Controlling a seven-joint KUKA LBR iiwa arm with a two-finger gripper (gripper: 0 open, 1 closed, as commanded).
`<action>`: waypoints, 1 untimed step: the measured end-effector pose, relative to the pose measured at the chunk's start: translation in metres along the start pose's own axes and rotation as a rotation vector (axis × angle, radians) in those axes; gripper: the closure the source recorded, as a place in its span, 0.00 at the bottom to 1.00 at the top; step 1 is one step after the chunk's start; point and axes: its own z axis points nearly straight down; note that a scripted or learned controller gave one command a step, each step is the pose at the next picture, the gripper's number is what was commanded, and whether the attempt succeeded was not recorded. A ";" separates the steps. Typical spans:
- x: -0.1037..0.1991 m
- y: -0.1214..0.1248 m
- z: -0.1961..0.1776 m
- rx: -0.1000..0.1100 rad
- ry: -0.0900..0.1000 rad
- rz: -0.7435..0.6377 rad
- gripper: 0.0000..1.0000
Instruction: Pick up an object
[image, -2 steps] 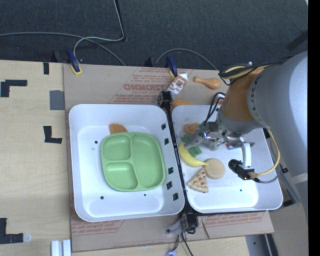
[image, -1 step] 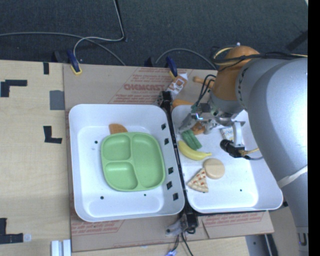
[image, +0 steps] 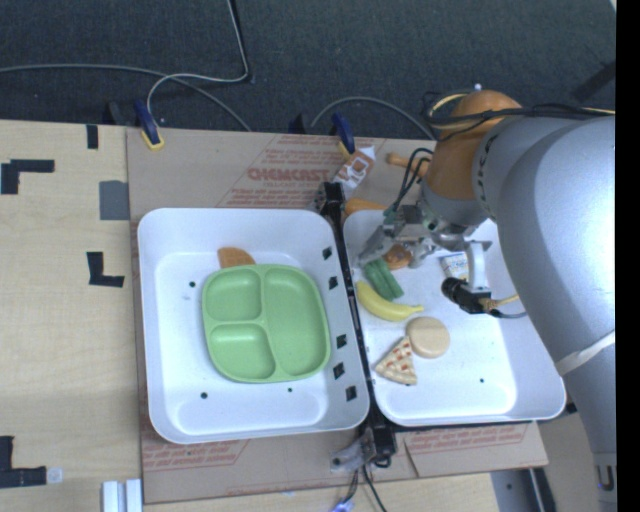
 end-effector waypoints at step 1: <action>0.003 0.005 0.000 0.000 0.000 0.001 0.00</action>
